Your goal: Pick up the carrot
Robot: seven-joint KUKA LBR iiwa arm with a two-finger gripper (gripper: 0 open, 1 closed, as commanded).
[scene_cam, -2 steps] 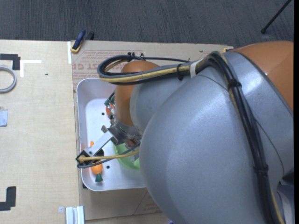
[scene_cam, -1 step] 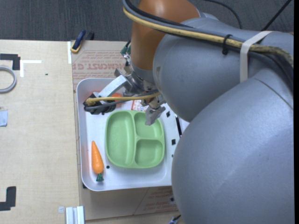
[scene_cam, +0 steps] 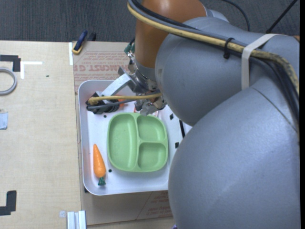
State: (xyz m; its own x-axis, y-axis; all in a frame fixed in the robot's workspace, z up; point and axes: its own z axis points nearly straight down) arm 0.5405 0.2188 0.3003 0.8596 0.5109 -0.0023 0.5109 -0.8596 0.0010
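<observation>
1. Grey arm (scene_cam: 228,128) bulk sits nearest the lens, taking up the frame from about 1 o'clock round to 5 o'clock, its orange band (scene_cam: 162,23) up at 12 o'clock.
2. Below the band the gripper (scene_cam: 145,97) hangs over the far end of the white bin (scene_cam: 88,178), close above a wooden stick (scene_cam: 124,98) and a dark tool (scene_cam: 102,107); whether it is clenched or released I cannot tell, as the wrist hides that part.
3. Filling the middle of the bin is a green divided plate (scene_cam: 138,142).
4. At 9 o'clock of the plate, just beside its edge, the carrot (scene_cam: 98,161) lies along the bin's left wall, tip toward 12 o'clock, green stub toward 6 o'clock, with nothing touching it.
5. Judged from this, the task stands at the approach step: no grasp has been made.
6. Next, the gripper would need to travel toward 7 o'clock, line up across the carrot's narrow body, and descend between plate rim and bin wall, a tight slot.
</observation>
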